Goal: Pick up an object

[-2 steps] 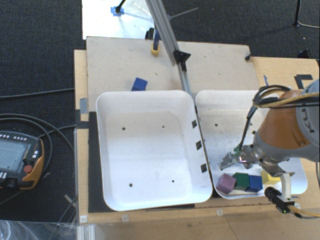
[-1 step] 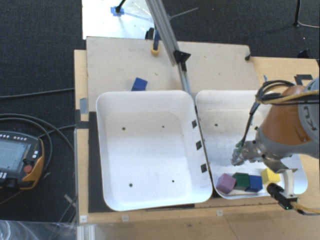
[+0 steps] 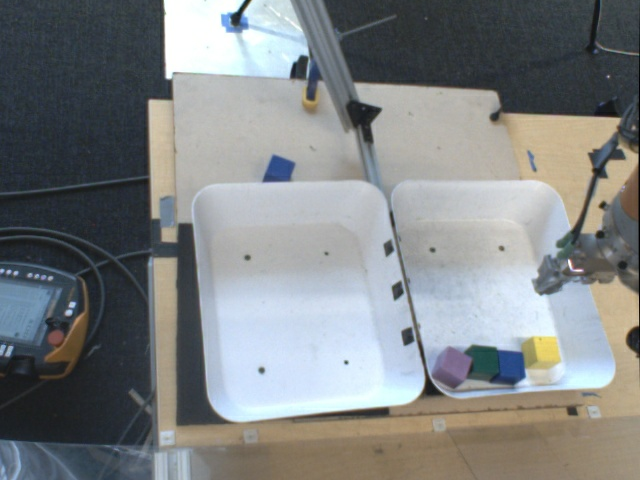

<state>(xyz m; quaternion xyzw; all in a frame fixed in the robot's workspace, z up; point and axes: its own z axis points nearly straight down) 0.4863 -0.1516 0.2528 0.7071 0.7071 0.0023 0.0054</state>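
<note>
Several small blocks lie along the near edge of the right bin [image 3: 480, 218]: a purple block [image 3: 452, 366], a green block [image 3: 483, 359], a blue block [image 3: 509, 367] and a yellow block [image 3: 541, 352] resting on something white. My gripper [image 3: 553, 274] hangs at the right side of this bin, above its right wall and some way behind the yellow block. I see nothing between its fingers, and the slant of the view hides whether they are apart.
The left bin [image 3: 215, 268] sits beside the right one. A blue block [image 3: 279, 169] lies on the board behind the left bin. A slanted metal pole [image 3: 330, 58] crosses above the gap between the bins. A teach pendant [image 3: 35, 318] lies at far left.
</note>
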